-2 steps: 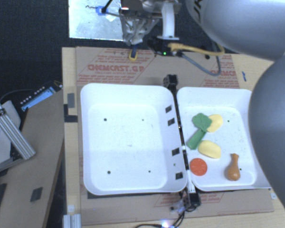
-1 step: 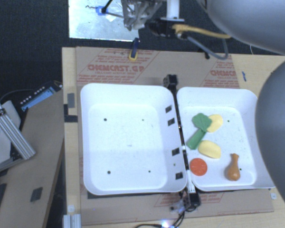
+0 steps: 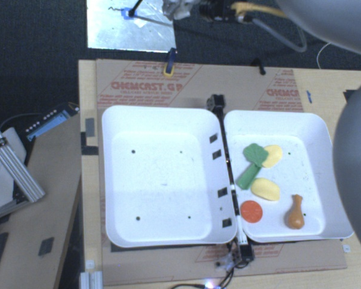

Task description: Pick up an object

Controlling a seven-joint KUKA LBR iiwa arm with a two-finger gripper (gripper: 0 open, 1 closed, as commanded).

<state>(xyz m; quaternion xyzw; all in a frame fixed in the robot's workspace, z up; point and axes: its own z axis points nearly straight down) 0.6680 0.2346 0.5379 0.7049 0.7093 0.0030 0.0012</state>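
Note:
The right bin (image 3: 316, 131) holds several small items. A green spatula-shaped piece (image 3: 253, 164) lies near its left wall, partly over a pale yellow piece (image 3: 274, 155). Below them sit a yellow lemon-like lump (image 3: 265, 189), a red-orange disc (image 3: 251, 211) and a brown drumstick shape (image 3: 295, 212). My gripper (image 3: 179, 3) hangs high at the top of the view, beyond the bins' far edge and well away from every item. Nothing is visibly held in it.
The left bin (image 3: 162, 179) lies beside the right one, joined by a black hinge strip (image 3: 225, 173). The grey arm (image 3: 356, 155) bulks along the right side. A silver sheet (image 3: 129, 23) and a yellow-blue clip (image 3: 169, 65) lie at the back. A metal rail (image 3: 12, 167) stands at left.

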